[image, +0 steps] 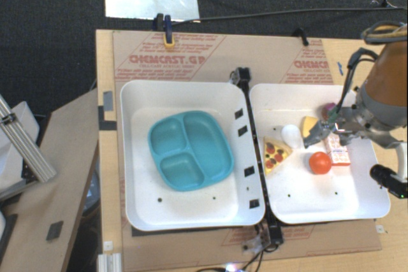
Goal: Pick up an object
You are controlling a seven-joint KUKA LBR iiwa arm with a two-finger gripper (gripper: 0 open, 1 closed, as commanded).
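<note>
In the right bin (pixel 319 197) lie a toy pizza slice (pixel 275 154), a white egg (pixel 291 134), a yellow cheese wedge (pixel 309 124), a red tomato (pixel 320 164) and a small red-and-white carton (pixel 338 154). A purple object (pixel 329 109) shows behind the wrist, partly hidden. My gripper (pixel 316 136) hangs low over the bin, just right of the egg, below the cheese wedge and above the tomato. Nothing is visibly held in it.
The left bin (pixel 137 137) holds a teal divided plate (pixel 189 150). A black divider with clips (pixel 250 137) separates the bins. The grey arm with its orange band (pixel 386 83) covers the right bin's far right corner. Bare floor lies at the right bin's front.
</note>
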